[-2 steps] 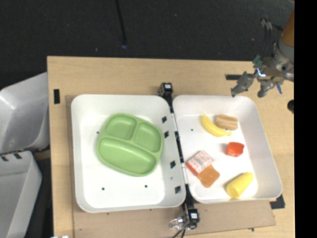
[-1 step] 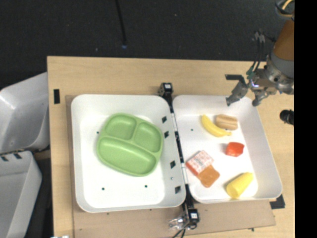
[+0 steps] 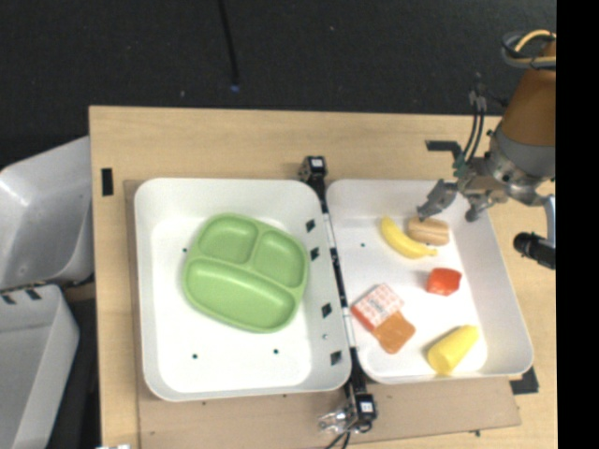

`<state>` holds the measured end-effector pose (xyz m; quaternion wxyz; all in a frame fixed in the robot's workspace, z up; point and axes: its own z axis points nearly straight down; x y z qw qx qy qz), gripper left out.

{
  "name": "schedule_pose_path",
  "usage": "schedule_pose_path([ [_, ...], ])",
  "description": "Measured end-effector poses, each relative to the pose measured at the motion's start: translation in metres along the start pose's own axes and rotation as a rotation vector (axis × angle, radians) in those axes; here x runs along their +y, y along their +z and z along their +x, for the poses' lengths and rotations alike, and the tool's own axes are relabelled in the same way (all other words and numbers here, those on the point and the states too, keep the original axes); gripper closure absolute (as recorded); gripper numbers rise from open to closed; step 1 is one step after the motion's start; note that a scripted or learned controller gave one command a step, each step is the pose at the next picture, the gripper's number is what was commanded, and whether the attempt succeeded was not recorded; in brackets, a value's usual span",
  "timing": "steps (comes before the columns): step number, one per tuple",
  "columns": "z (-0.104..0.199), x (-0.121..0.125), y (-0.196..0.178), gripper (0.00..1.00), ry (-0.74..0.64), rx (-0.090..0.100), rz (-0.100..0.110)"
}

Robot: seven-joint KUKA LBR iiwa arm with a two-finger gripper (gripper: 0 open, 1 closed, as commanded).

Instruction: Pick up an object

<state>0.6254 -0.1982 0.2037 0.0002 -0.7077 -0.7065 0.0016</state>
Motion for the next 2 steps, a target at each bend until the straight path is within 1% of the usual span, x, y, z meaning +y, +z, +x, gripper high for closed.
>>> schedule_pose_path([
  [1,-0.009,0.003,0.058,0.00,0.001,0.000,0.001],
  [2,-0.010,0.005,0.043,1.00,0.001,-0.001,-0.006],
])
